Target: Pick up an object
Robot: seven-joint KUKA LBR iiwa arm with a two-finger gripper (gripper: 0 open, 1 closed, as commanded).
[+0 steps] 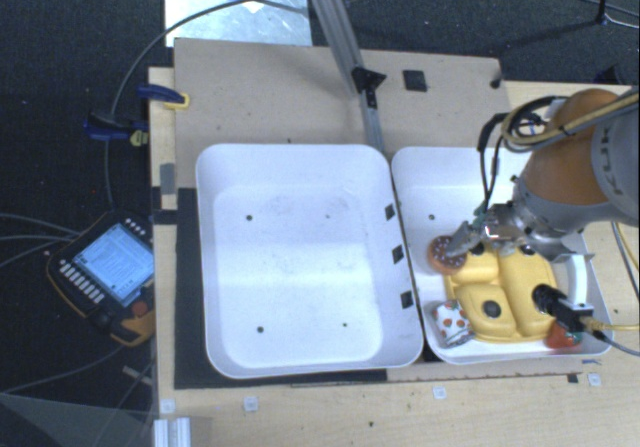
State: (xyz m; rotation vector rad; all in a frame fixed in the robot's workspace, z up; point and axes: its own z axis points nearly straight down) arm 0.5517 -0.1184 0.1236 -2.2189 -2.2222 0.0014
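The grey arm [575,170] reached in over the right bin [430,185], its gripper [478,235] low above the clutter at the bin's near end; whether it was wide, narrow or holding anything could not be told. The left bin [300,255] lay alongside, just touching. Largest in the right bin was a yellow moulded toy [497,303], probably hollow plastic: light, stiff, smooth and likely slippery across its broad curved back, so its narrower edges looked the better hold. Beside it sat a round brown-and-pink piece [444,253], just below the gripper, small and flat. A small white object with red spots [450,323] lay at the near-left corner, and a red piece [562,338] to the toy's right.
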